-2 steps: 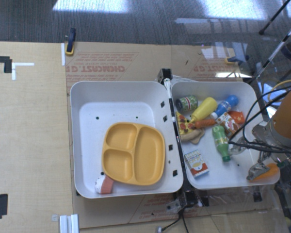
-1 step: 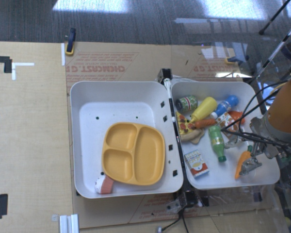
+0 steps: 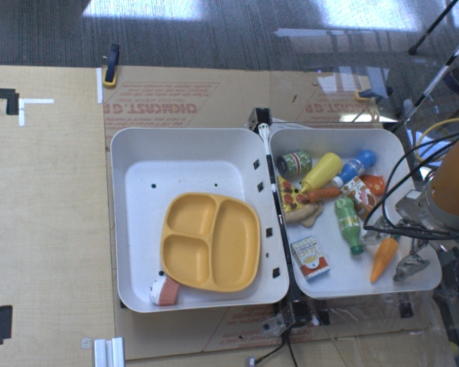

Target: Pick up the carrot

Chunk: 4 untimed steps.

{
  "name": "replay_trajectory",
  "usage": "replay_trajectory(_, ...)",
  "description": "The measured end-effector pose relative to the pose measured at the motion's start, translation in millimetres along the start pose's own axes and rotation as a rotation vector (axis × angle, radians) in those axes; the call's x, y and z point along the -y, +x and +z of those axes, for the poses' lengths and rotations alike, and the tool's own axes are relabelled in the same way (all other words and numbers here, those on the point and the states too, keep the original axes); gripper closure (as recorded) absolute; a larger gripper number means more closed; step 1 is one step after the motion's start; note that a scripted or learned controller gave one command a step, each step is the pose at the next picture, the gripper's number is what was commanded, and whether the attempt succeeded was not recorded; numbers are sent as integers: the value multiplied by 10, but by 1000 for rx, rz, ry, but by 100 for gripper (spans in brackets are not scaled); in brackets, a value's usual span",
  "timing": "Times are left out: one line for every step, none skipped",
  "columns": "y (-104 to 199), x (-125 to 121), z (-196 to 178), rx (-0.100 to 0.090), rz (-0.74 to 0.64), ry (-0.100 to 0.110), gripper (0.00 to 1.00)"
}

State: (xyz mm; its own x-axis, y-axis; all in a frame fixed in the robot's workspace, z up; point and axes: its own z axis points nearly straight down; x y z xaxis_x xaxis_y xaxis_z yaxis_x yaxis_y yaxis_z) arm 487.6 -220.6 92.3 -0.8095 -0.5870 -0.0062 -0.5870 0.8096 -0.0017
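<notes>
The carrot (image 3: 383,259) is lying in the right bin (image 3: 344,281), near its front right corner, beside the green bottle (image 3: 349,224). The jaws (image 3: 410,266) are hanging just beside it; whether released or clenched cannot be told. The arm is needing to centre over the carrot's thick upper end and descend squarely, avoiding the bin wall.

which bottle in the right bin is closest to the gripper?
The green bottle, lying just left of the carrot near the gripper. The yellow bottle and blue-capped bottle lie farther up the bin.
</notes>
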Motion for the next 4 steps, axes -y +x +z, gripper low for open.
replay_trajectory(-25,9,-96,7,9,2,100)
replay_trajectory(-26,7,-95,7,7,2,0)
replay_trajectory(-61,-63,-3,0,-261,1,0)
replay_trajectory(-89,-51,-100,7,-250,4,100)
